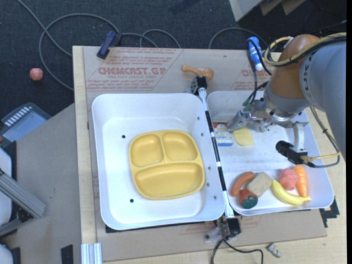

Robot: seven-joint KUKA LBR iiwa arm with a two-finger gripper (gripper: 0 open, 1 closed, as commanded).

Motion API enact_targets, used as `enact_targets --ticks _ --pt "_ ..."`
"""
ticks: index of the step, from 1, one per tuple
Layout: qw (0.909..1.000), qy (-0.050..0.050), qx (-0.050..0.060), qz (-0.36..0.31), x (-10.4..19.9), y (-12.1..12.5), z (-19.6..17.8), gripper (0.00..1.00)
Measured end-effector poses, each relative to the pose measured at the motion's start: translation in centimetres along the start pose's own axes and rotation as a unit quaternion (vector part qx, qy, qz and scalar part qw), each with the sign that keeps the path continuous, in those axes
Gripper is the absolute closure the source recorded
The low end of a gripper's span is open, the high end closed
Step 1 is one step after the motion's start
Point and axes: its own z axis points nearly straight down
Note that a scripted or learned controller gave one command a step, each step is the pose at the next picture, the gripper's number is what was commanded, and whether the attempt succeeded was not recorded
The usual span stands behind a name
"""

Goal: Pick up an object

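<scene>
My gripper hangs low over the back of the right bin, under the grey arm with its orange band. Just below it lies a pale yellow flat piece, very close; I cannot tell whether they touch. A small red, white and blue carton lies to its left by the bin's wall. Along the front of the bin lie an orange sausage, a bread slice, a green and red piece, a banana, a pink fruit and a carrot.
The left bin holds a yellow divided plate. A divider rail runs between the bins. Behind the bins on the board lie a tan piece and a blue marker. The middle of the right bin shows bare floor.
</scene>
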Motion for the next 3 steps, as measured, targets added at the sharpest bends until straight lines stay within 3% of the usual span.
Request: enact_targets --ticks 1,2,3 --pt "1.0 0.002 0.001 0.0 -0.6 0.5 0.3 0.0" --pt "1.0 0.002 0.001 -0.001 1.2 0.6 0.2 0.0" --pt "1.0 0.001 0.0 -0.001 1.2 0.7 -0.8 1.0"
